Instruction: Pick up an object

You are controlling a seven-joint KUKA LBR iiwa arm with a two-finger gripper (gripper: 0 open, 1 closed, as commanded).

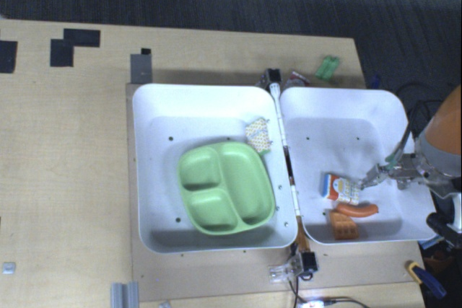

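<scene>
Orange block sits by the right bin's front edge, a sausage just behind it and a small carton behind that. My tool hovers beside the carton; I cannot tell its finger state. Left bin holds a green tray and a patterned scrap.

1. Light tan wooden bench carries two shallow white plastic bins side by side; left bin is the landmark.
2. Right bin sits just beside it, rims touching.
3. Black tape patches lie on the bench well to its left, further back.
4. Small green object lies behind its neighbour's rear rim.
</scene>
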